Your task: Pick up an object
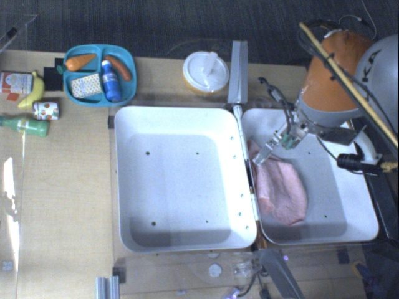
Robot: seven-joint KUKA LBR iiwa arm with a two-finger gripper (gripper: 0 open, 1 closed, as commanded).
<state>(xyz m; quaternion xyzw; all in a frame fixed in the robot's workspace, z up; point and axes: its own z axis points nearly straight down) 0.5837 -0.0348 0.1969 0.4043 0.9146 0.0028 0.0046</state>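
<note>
A pink cloth (280,189) lies crumpled against the left wall of the right bin (349,220). My gripper (267,151) hangs low over the cloth's upper edge, reaching down-left from the orange-banded wrist (330,73). Its tips sit at or just above the fabric's top corner. Whether they touch the cloth I cannot make out.
The left bin (181,179) stands beside the right one, split by a metal divider (237,73). On the bench at far left sit a blue divided tray (100,75) with toy food, a banana (32,91), a small can (45,110) and a green bottle (25,126). A white lidded cup (206,71) stands behind the bins.
</note>
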